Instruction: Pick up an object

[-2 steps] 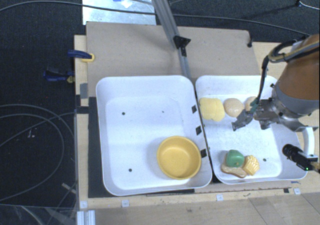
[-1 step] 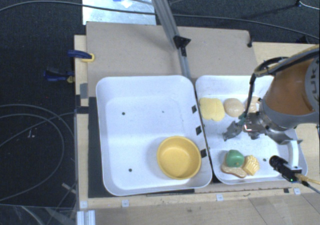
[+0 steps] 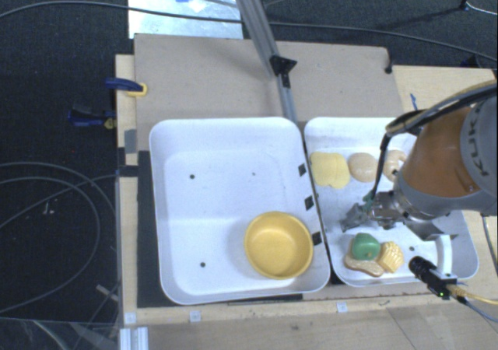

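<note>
My gripper (image 3: 359, 218) hangs low over the right bin (image 3: 327, 132), near its middle. Just below it lie a green round toy (image 3: 363, 246), a yellow corn-like piece (image 3: 391, 256) and a tan flat piece (image 3: 362, 266), close together at the bin's front. Behind the gripper sit a pale yellow lump (image 3: 330, 169) and a beige round piece (image 3: 362, 166). Another beige piece (image 3: 394, 162) is partly hidden by the arm. I see nothing held in the gripper.
A yellow bowl (image 3: 278, 243) stands at the front right of the left bin (image 3: 218, 177). The grey and orange arm (image 3: 447, 162) covers the right bin's right side. A metal pole (image 3: 261, 22) slants over the back of the bench.
</note>
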Controlling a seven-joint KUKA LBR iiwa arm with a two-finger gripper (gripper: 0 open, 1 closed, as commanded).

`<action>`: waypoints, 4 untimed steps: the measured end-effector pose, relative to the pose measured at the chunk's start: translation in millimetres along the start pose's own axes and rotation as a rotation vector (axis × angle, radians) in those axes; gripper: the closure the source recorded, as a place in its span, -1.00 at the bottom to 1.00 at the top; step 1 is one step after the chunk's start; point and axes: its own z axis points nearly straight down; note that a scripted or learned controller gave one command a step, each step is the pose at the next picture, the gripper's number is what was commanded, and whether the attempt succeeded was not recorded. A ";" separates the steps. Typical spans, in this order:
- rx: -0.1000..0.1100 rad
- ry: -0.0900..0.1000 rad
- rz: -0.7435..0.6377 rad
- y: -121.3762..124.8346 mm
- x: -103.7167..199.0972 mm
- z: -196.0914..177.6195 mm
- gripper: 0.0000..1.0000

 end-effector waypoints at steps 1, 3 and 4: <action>-0.006 -0.001 -0.001 1.8 0.0 -12.6 1.00; -0.009 -0.002 -0.004 -3.3 4.5 -105.6 1.00; -0.007 0.000 -0.009 23.2 49.0 -118.8 1.00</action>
